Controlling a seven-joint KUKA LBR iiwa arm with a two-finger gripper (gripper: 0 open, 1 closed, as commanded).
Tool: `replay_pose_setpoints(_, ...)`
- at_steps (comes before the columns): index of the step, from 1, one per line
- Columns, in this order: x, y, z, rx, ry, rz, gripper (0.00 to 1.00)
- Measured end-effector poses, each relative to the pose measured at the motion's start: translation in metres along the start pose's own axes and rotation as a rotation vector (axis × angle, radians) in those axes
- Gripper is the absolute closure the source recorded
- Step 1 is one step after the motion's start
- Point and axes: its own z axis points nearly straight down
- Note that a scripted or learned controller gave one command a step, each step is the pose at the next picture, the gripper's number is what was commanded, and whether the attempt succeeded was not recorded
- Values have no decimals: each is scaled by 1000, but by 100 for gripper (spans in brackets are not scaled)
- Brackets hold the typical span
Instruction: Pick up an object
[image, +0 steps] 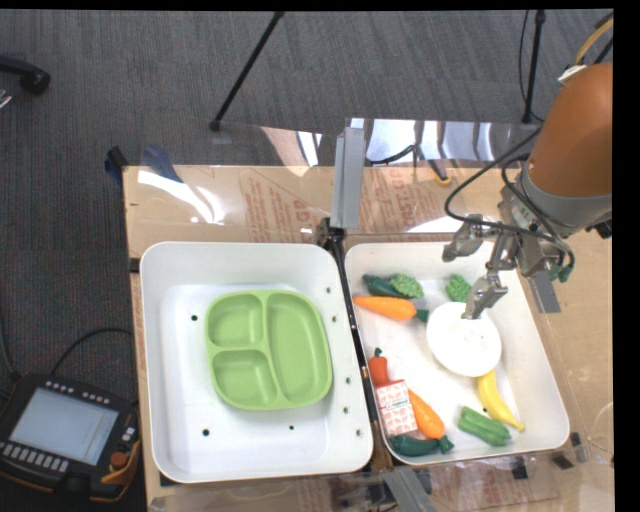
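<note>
My gripper (476, 272) hangs over the back of the right bin (545, 370), open, with nothing between its fingers. One fingertip (484, 299) is just above the far rim of a white round plate (464, 345). A green broccoli piece (457, 288) lies right beside that finger. To the left lie an orange carrot (388, 308) and a dark green leafy vegetable (393, 286). A yellow banana (495, 398) and a green cucumber (483, 425) sit at the bin's front right.
At the front left of the right bin lie a red-and-white carton (394, 405), a second carrot (426, 416) and a red pepper (379, 368). The left bin (170, 290) holds a green divided plate (268, 348). A tablet (60, 425) sits at the lower left.
</note>
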Motion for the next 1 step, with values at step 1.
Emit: replay_pose_setpoints(1,-43,14,130,-4,17,14,0)
